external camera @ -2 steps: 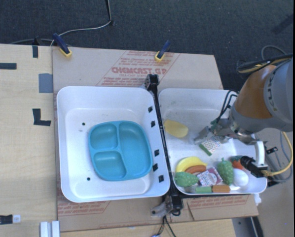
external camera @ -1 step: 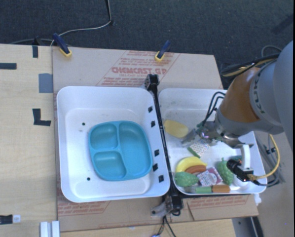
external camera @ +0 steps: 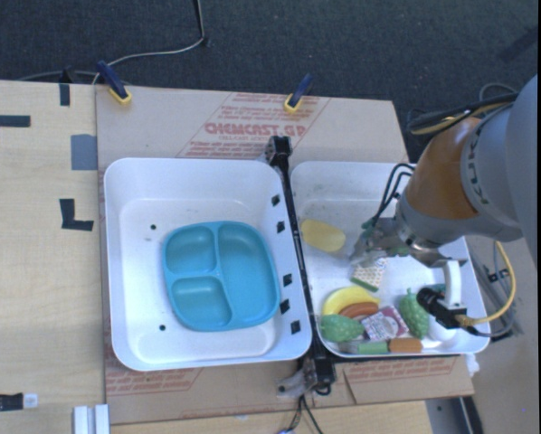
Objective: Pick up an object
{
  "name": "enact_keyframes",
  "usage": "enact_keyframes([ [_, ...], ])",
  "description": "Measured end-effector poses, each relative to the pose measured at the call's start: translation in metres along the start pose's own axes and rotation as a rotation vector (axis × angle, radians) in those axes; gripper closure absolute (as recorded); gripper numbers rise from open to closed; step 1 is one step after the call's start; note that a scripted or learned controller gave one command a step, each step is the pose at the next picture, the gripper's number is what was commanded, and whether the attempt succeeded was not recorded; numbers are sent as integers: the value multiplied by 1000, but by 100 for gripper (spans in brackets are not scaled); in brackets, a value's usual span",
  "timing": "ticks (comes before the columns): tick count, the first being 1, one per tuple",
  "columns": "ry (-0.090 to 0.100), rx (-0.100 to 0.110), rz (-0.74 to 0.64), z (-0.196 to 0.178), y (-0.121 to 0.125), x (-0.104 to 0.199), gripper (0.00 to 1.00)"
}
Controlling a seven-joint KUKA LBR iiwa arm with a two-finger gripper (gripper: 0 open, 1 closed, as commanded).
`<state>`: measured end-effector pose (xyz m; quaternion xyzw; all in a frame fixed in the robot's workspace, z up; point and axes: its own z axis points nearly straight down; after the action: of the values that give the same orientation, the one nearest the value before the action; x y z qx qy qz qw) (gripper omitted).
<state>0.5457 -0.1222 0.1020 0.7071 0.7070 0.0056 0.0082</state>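
Gripper (external camera: 372,253) hangs low over the right bin (external camera: 343,181), about mid-bin, with the grey arm and its orange band coming in from the right. Directly under the tip, and touching it or very nearly so, lies a small pale square item with a speckled face, possibly a cracker or sponge piece (external camera: 369,275); it sits tilted, one corner pointing toward the near edge of the bin. Contact versus a small gap: cannot tell from this angle.

Relation for the coming move: the square piece lies just below and slightly toward the near side of the tip, so the approach looks close to straight down. A yellow oval item (external camera: 323,235), lemon-like, sits just beside the tip on its left, long axis roughly left-right. Judgement: the square piece is the likelier target, being nearer.

Hand state: cannot tell. The tip is dark and foreshortened, so its spread is not readable, and nothing is visibly held.

Other candidates cluster along the near wall of the right bin, well packed: yellow disc (external camera: 347,298), red piece (external camera: 361,311), green leafy toy (external camera: 341,327), pink wrapped item (external camera: 388,322), orange stick (external camera: 404,344), green bumpy toy (external camera: 413,313).

Left bin (external camera: 126,206) carries a blue divided plate (external camera: 221,274), well apart from the arm.

Risk, as judged: the thin flat square may slide or tip rather than lift.
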Motion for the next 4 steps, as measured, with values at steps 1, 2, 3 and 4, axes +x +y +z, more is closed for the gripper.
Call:
enact_keyframes([
  [1,0,-1,-1,0,0,0,0],
  [2,1,20,1,-26,-25,-68,0],
  [3,-4,7,0,12,-4,-4,0],
  [4,-4,10,1,13,19,16,0],
])
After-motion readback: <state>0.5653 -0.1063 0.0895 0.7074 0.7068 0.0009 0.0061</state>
